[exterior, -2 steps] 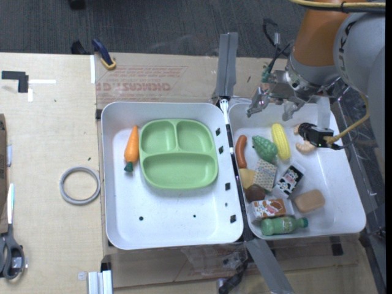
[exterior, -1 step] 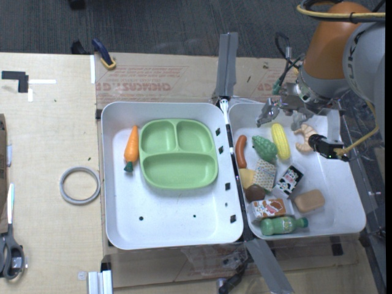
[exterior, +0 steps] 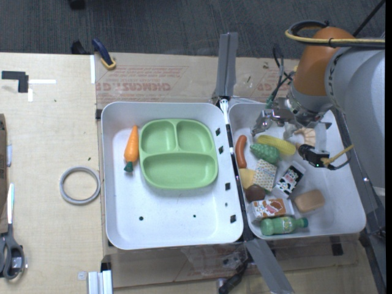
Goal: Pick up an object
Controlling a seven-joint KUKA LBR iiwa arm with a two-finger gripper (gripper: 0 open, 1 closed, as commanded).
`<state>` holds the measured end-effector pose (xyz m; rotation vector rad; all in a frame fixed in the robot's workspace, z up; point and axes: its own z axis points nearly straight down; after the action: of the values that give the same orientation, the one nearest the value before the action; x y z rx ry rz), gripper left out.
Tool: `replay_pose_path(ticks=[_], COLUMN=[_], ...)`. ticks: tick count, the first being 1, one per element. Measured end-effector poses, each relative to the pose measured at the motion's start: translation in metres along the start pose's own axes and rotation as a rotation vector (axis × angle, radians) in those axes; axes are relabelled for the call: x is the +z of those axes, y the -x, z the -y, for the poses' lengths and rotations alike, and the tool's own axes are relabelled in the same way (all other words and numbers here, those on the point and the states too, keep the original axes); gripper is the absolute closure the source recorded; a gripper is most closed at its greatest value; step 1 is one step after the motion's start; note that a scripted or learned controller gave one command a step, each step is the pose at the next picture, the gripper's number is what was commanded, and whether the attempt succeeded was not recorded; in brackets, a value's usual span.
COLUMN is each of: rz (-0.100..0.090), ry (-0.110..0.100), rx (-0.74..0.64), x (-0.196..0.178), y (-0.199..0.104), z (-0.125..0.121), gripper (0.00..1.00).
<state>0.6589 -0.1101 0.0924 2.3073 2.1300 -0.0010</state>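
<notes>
My gripper (exterior: 269, 119) hangs low over the back of the right bin (exterior: 343, 225), just behind a yellow banana (exterior: 277, 144) and a green bumpy vegetable (exterior: 264, 152). Nothing shows in its grasp. Also in that bin lie a red sausage (exterior: 241, 150), a cracker (exterior: 265, 174), a cheese wedge (exterior: 246, 177), a brown lump (exterior: 255, 193), a cow-patterned box (exterior: 288, 179), a bread piece (exterior: 308, 200), a small carton (exterior: 269, 207) and a green bottle (exterior: 283, 225). The left bin (exterior: 171, 228) holds a green divided plate (exterior: 179, 152) and a carrot (exterior: 131, 146).
The grey arm with its orange band (exterior: 318, 66) covers the right bin's back right corner. On the bench to the left lie a tape ring (exterior: 79, 184) and scissors (exterior: 11, 253). A blue clamp (exterior: 104, 52) sits on the cardboard behind the bins.
</notes>
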Motion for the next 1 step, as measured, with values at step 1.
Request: replay_pose_path(ticks=[1], rz=[0.001], ry=[0.001], rx=[0.002], x=[-0.0098], y=[0.0013], z=[-0.0003], gripper=[1.0])
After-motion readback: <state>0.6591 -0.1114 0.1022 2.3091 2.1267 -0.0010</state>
